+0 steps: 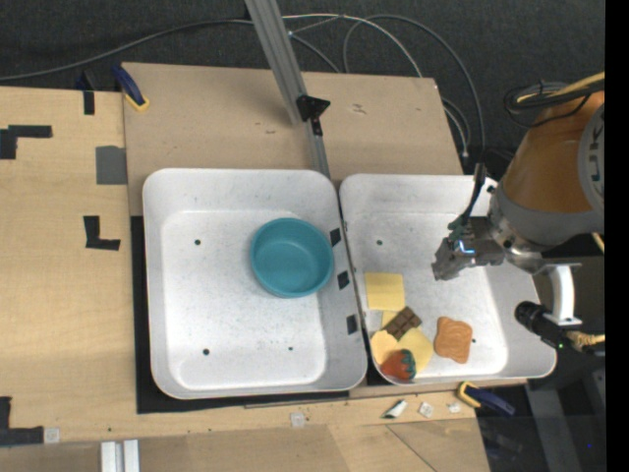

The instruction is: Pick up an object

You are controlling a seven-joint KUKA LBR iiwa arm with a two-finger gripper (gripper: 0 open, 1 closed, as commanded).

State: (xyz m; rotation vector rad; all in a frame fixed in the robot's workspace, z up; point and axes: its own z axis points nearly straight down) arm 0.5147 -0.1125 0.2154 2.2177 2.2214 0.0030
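Four small items lie in the right white bin (pixel 393 200): a pale yellow square block (pixel 384 290), a brown chocolate-like piece (pixel 401 323), an orange textured biscuit shape (pixel 453 339) and a red-and-yellow piece (pixel 400 359); the grey two-finger gripper (pixel 450 264) hovers above them, its opening impossible to judge, nothing visibly held; picking is not yet done; a round teal bowl (pixel 291 256) sits in the left white bin (pixel 197 205).

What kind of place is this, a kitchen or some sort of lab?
Most likely a robotics lab bench, not a kitchen: a robot arm with its gripper reaches over two white bins, cables trail behind, and the food items look like toys.
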